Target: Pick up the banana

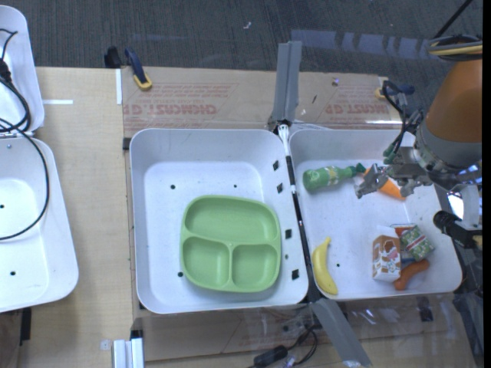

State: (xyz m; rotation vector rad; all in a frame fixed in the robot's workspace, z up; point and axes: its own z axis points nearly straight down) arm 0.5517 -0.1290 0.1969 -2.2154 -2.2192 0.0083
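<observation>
Lying in the right bin (360,286), the banana (323,266) is resting on the white floor at the bin's near left corner, just beside the wall that divides the two bins. It is curving gently, with its thinner end pointing up toward the middle of the bin and its thicker end sitting close to the front rim. Nothing is touching it.

Farther right along the front of the same bin, a small carton (386,257) is lying beside a green-and-white packet (415,242), and an orange piece (410,273) is poking out from beneath them. They are sitting well apart from the banana. Toward the back of the bin a green bottle (330,176) is lying on its side, its cap end pointing right.

Just to the right of the bottle, the gripper (371,183) is hanging low over the back of the bin, with an orange object (392,189) sitting right against it. Whether its fingers are spread or closed cannot be told, nor whether they are gripping that object. The gripper is staying well away from the banana. The arm (459,113) is reaching in from the right.

In the left bin (153,167), a green divided plate (231,243) is lying flat, slightly toward the front.
</observation>
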